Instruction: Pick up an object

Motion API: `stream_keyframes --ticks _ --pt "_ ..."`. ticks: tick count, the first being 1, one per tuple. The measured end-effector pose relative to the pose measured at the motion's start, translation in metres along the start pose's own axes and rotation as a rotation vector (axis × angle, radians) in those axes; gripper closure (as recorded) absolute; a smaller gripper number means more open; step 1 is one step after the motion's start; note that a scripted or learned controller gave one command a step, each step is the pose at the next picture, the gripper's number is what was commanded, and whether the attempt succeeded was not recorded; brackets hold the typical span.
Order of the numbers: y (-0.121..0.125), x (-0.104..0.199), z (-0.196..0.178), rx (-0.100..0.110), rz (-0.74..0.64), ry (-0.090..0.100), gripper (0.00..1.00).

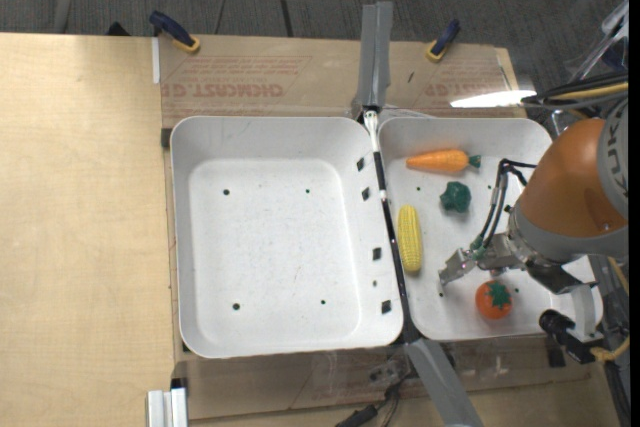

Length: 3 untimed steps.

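The arm point(585, 190) is grey with a broad orange band — thin black cables loop beside its metal wrist.

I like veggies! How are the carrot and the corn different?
The carrot is orange with a pointed tip; the corn cob is yellow with rounded ends. The carrot lies across the right bin, the corn runs along its left wall. Both are long toy vegetables lying flat.

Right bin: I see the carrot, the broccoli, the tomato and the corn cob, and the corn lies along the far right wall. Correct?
Not quite. In the camera view the corn cob lies along the left wall of the right bin, next to the divider. The carrot, broccoli and tomato are there as you say.
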State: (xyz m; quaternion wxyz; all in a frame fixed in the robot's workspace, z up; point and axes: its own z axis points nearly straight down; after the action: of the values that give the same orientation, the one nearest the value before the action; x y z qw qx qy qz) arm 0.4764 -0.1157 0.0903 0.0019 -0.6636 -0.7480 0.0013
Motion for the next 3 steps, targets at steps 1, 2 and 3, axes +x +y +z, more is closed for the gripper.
stream_keyframes --ticks 1,2,3 --pt "-0.012 -0.105 -0.082 -0.004 0.258 -0.002 0.00" --pt "0.069 -0.059 -0.001 -0.003 0.048 -0.002 0.00" --pt "0.012 0.016 0.000 -0.001 0.027 -0.001 0.00"
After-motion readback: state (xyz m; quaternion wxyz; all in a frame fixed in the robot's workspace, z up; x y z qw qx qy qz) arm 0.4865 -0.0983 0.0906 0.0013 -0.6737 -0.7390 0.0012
